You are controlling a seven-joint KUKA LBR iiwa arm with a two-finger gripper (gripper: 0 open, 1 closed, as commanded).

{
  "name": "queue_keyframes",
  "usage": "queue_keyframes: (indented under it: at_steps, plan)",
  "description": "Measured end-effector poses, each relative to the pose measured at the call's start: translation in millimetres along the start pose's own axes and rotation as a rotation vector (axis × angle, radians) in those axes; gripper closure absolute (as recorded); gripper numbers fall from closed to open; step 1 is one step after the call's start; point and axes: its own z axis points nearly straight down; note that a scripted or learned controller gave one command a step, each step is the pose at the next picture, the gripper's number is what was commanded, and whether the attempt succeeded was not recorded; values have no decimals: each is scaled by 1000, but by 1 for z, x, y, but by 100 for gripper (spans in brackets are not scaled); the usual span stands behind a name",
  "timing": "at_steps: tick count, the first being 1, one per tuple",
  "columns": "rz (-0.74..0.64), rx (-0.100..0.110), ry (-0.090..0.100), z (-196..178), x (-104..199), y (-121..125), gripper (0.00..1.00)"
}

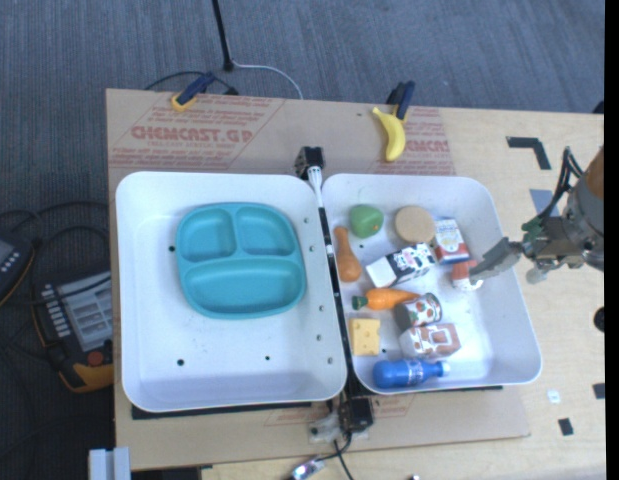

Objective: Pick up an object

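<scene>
The right bin (509, 318) holds several small items: a green ball (366, 220), a tan disc (414, 225), a small white and red carton (448, 238), an orange sausage shape (346, 253), a black and white carton (409, 263), a carrot (389, 298), a can (419, 311), a yellow cheese block (365, 335), a red and white box (432, 341) and a blue bottle (409, 372). My gripper (471, 271) reaches in over the bin's right side, low beside the white and red carton. A small red and white thing sits at its tip.
The left bin (149, 348) bears a teal divided plate (239, 258). A yellow banana (391, 133) lies on the bench behind the right bin. Clamps sit at the bench's back edge, and cables and gear lie on the floor at left.
</scene>
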Motion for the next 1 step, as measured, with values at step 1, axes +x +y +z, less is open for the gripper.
queue_keyframes:
  at_steps: [1]
  plan:
    - [-185,1,1,90,43,-1,0]
